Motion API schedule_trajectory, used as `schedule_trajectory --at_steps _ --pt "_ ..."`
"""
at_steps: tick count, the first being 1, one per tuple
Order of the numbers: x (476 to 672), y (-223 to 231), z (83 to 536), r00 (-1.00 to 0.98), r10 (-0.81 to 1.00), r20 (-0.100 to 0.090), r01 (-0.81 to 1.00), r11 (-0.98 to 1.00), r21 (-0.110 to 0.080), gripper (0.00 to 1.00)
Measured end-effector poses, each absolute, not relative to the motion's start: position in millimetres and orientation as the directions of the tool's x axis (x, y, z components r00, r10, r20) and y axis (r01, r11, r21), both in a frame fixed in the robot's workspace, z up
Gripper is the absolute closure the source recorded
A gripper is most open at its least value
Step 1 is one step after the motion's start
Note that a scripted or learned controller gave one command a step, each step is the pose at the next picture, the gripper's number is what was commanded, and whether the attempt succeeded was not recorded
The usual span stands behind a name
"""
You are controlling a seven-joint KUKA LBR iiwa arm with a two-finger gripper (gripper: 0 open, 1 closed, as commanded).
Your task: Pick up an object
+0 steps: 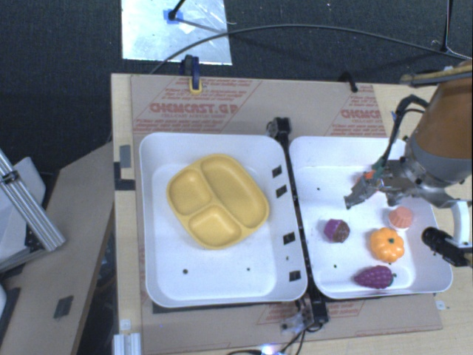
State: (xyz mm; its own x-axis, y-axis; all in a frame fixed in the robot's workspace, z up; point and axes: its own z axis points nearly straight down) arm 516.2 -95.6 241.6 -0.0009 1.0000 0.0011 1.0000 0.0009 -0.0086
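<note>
Camera view, looking down at a slant: arm (443,135) comes in from the right, orange band above the wrist, gripper (356,197) low over the upper-middle of the right bin (318,161). Fingers point left toward the bin divider; they look nearly closed with nothing between them, though the tips are small and dark, so how far they are closed is hard to read. Four small objects lie in the right bin, all apart from the gripper: a dark purple piece (337,231) just below the fingertips, a pink piece (400,217) to its right under the wrist, an orange pumpkin-like piece (387,244) below that, and a magenta grape-like cluster (374,276) near the bin's front edge. None touch each other. Left bin (159,272) holds a yellow three-compartment tray (217,200), set at an angle, around its middle. Both bins sit on a cardboard sheet (222,102) on the tabletop.
</note>
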Motion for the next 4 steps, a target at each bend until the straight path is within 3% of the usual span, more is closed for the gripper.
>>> schedule_trajectory --at_steps 1,4 --pt "518.3 -96 246 -0.003 1.0 0.0 1.0 0.003 0.002 0.0" --pt "521.6 -94 90 -0.001 1.0 0.001 1.0 0.001 -0.003 0.0"
